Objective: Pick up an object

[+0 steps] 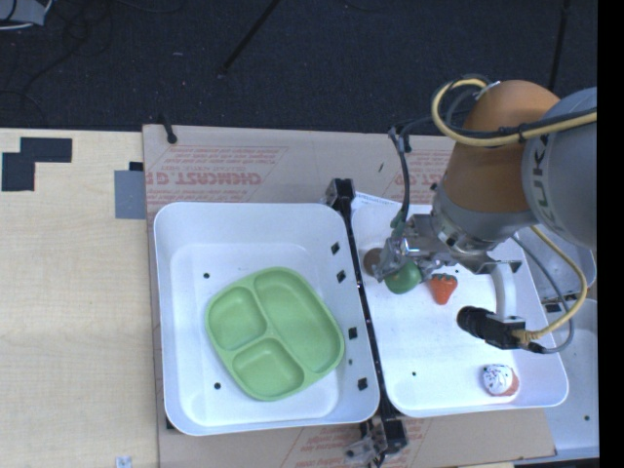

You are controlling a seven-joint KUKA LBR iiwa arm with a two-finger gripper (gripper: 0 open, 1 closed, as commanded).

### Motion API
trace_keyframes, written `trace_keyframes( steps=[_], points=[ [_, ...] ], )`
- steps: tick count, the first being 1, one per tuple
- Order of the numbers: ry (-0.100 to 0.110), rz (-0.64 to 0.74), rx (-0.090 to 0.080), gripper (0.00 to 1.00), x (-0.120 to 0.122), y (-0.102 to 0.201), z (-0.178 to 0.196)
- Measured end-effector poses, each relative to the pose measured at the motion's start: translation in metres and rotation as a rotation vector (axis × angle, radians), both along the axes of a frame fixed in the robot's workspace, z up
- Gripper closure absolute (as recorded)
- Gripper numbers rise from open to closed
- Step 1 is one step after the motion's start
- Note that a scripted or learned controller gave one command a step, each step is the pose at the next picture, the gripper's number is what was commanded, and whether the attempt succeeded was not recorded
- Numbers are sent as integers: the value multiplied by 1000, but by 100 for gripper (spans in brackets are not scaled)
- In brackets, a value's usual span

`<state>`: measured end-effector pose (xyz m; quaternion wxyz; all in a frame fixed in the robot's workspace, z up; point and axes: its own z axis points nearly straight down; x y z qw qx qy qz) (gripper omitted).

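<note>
the gripper [398,264] hangs low in the right bin [429,398], just right of the divider [353,291], touching or over a green object [403,280] it seems aimed at, a strawberry [444,288] beside it; whether its jaws are wide or gripping, i cannot tell.

The two white bins [185,252] looked like smooth plastic with a soft shine. The green divided plate [275,332] was matt plastic. Under the bins lay rough brown cardboard [234,169] with red print, and the bench [68,291] had a pale wood finish. The arm's orange band [492,154] was glossy, and the gripper [390,258] looked like bare metal
</note>
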<state>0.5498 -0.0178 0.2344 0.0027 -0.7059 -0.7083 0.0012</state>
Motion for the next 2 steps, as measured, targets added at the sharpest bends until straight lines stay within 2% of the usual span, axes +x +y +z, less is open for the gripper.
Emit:
trace_keyframes(
  steps=[1,2],
  points=[
    [0,1,0,100,-9,59,-9],
    [0,1,-1,100,-5,113,-19]
  ],
)
